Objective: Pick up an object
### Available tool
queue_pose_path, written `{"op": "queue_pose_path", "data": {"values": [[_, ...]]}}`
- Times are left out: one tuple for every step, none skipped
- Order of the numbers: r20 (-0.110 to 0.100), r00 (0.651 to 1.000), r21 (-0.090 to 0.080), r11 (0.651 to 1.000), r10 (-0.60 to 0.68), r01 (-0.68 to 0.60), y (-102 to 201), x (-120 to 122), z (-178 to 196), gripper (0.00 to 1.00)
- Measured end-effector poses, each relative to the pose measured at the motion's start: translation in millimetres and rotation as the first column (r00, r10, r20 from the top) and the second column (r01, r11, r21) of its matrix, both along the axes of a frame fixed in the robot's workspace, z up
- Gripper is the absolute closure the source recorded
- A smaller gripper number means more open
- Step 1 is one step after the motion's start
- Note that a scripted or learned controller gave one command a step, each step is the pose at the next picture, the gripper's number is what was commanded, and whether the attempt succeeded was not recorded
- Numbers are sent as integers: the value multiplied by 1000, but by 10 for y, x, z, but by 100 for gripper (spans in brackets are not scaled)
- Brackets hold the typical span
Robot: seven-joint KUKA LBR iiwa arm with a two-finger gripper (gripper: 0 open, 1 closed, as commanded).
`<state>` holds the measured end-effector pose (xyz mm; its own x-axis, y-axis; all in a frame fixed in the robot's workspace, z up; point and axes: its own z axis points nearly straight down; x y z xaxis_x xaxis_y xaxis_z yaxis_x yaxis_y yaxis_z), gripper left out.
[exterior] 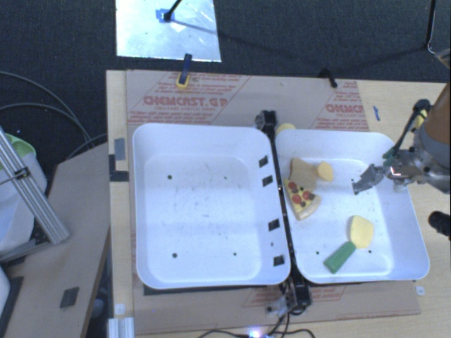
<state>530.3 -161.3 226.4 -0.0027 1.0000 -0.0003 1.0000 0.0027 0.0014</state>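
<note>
The right bin (405, 210) holds several toys. A pizza slice (304, 198) lies by its left wall, with a tan piece (302, 170) and a small yellow cylinder (325, 171) just behind it. Toward the front lie a yellow lump (361, 231) and a green block (340, 257). My gripper (366, 181) hangs over the right bin's right middle, to the right of the yellow cylinder and behind the yellow lump. Nothing appears in its grasp.
The left bin (151, 189) sits beside the right one, with a black hinge strip (276, 203) between them. A small pale ball (285, 127) rests on the bench behind the bins. A yellow-and-blue clamp (184, 72) sits at the bench's back edge.
</note>
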Motion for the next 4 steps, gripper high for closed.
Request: {"op": "queue_pose_path", "data": {"values": [[-4, 1000, 0, 1000, -4, 4, -474, -45, -1486, 0], [8, 1000, 2, 1000, 11, -11, 293, 837, -1402, 0], [-10, 1000, 4, 1000, -3, 4, 669, -363, -1426, 0], [2, 1000, 1, 1000, -2, 2, 654, -298, -1314, 100]]}}
